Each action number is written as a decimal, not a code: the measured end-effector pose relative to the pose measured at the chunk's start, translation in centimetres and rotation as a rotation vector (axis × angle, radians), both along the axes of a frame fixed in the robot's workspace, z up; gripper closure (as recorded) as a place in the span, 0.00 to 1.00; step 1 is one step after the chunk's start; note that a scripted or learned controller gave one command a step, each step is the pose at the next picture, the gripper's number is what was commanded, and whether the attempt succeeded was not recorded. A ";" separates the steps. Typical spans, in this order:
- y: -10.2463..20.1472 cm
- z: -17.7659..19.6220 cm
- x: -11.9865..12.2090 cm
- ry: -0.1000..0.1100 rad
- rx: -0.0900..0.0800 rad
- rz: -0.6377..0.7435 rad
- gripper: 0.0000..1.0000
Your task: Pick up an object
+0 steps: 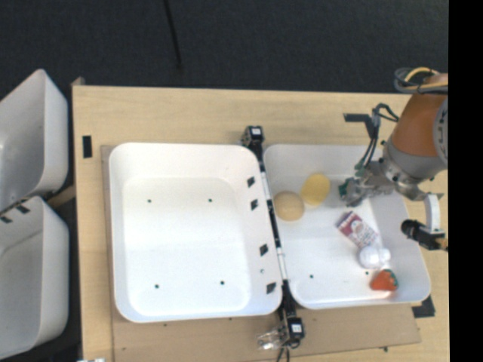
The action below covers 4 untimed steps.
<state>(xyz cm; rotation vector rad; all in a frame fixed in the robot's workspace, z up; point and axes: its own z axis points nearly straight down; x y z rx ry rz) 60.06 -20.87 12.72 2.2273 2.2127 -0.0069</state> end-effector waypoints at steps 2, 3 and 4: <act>-2.1 9.9 -11.1 -0.006 0.002 0.006 1.00; 5.2 -3.3 -4.8 0.000 0.007 0.015 1.00; 1.0 -2.7 -11.5 0.002 0.003 0.001 1.00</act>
